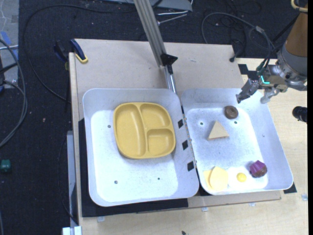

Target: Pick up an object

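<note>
Two shallow white bins lie side by side on the bench (127,62). The left bin (98,170) carries one thing: a yellow divided plate (145,130) with three compartments, lying flat a little toward the far edge and toward the side that meets the other bin.

The right bin (274,146) carries five loose objects. One round brown piece (231,112) lies near the far edge. One tan wedge (218,131), shaped like a triangle, lies just beside it, more toward the middle of the bin, and the two are apart. Along the near edge there are three things: one pale yellow flat piece (218,178) near the near left corner, one small yellow ball (241,177) just beside it, and one purple object (258,168) toward the near right corner. These three are close to one another, but I cannot tell if any of them touch.

One gripper (254,96) hangs above the far right corner of the right bin, on the grey arm (296,48) with the orange band. Its two fingers stand apart, rather wide, and nothing is between them. The nearest object to it is the brown piece, which is not touched.
</note>
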`<state>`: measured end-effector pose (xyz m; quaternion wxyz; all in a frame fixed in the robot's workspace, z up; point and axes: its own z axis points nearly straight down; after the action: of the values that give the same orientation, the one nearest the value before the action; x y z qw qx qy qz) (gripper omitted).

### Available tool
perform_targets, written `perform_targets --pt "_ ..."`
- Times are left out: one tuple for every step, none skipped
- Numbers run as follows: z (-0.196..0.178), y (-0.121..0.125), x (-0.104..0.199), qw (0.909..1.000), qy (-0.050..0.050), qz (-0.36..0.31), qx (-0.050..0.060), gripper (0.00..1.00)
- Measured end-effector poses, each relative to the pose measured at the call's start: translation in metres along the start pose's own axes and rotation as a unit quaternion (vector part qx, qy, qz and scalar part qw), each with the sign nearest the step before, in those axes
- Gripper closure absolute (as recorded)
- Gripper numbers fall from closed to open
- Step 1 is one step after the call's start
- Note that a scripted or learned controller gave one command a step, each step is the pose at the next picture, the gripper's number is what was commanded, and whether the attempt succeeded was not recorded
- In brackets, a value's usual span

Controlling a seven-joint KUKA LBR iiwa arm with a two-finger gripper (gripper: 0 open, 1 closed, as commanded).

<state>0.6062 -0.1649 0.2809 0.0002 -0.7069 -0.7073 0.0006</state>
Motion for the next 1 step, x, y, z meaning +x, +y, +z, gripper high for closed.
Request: perform_targets --pt "-0.0005 0.0003 0.0 1.0 0.0 0.0 -0.001 0.0"
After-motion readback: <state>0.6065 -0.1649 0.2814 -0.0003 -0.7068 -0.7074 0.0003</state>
